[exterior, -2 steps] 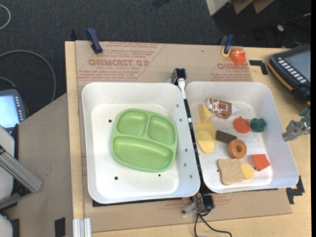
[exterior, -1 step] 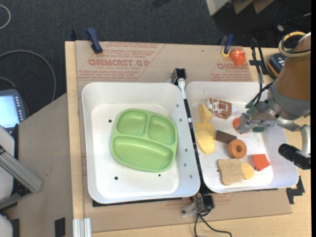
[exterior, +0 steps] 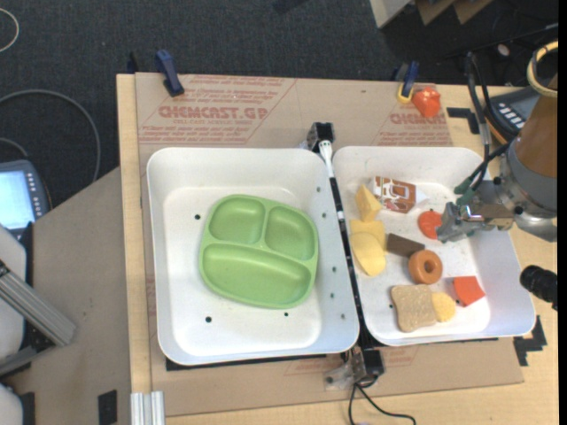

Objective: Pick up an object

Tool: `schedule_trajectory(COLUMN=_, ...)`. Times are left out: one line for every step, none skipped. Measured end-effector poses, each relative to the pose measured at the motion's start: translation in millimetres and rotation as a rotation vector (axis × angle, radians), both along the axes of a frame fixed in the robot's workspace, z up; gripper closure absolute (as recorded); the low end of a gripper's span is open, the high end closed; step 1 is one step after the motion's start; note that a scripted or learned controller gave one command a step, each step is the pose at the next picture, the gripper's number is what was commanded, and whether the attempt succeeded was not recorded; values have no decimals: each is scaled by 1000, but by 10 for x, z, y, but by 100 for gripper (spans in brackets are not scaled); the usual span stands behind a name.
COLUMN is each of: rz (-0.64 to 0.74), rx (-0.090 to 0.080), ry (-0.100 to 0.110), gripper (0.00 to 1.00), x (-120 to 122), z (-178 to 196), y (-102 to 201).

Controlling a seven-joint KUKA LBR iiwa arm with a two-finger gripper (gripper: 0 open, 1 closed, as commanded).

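Gripper (exterior: 454, 221) hovered low at the right of the frame, over the right bin (exterior: 505, 321), right beside a small red piece (exterior: 429, 224); whether its fingers were spread or pressed together, I could not tell. Food toys were scattered below and left of it: a doughnut (exterior: 426, 267), a brown bar (exterior: 403, 244), yellow chunks (exterior: 368, 246), a bread slice (exterior: 412, 308). Over in the left bin (exterior: 168, 237) lay a green divided plate (exterior: 259, 251).
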State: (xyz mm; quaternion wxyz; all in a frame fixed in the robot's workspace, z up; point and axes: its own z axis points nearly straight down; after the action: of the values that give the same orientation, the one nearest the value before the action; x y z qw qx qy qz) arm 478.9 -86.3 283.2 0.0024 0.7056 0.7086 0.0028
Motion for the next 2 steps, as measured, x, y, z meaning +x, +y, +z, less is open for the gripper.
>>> schedule_trajectory(rz=2, rx=3, ry=15, gripper=100, x=-6, z=-743, y=698)
schedule_trajectory(rz=2, rx=1, ry=-3, gripper=100, x=16, z=205, y=1089)
